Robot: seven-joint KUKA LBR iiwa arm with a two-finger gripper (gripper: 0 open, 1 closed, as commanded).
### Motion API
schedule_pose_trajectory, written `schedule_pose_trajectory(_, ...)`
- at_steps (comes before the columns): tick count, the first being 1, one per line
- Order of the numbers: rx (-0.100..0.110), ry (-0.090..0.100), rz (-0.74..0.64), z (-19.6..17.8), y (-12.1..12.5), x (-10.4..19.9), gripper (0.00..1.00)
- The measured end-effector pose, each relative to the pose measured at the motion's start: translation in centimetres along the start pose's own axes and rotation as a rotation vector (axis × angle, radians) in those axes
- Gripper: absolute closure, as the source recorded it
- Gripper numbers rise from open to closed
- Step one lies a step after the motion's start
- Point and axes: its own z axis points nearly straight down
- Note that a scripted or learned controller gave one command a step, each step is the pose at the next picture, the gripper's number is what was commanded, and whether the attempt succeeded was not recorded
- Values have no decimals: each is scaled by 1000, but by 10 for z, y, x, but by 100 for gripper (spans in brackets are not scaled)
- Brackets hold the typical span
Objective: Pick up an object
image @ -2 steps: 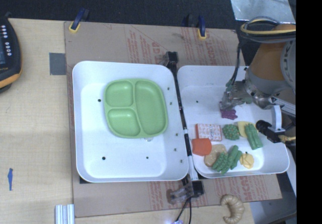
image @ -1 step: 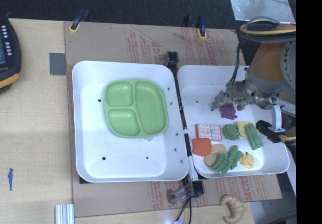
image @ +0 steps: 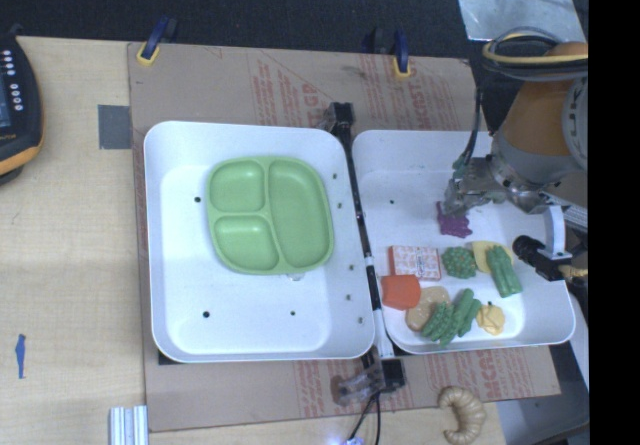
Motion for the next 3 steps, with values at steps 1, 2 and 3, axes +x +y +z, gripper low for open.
schedule_pose_trajectory(1, 1, 0, -1, 0, 0, 0, 0)
schedule_pose_trajectory(2, -6, -1, 3, 19, 5, -40, 0)
schedule_pose_trajectory(3, 0, 5, -8, 22, -13, 41, 0)
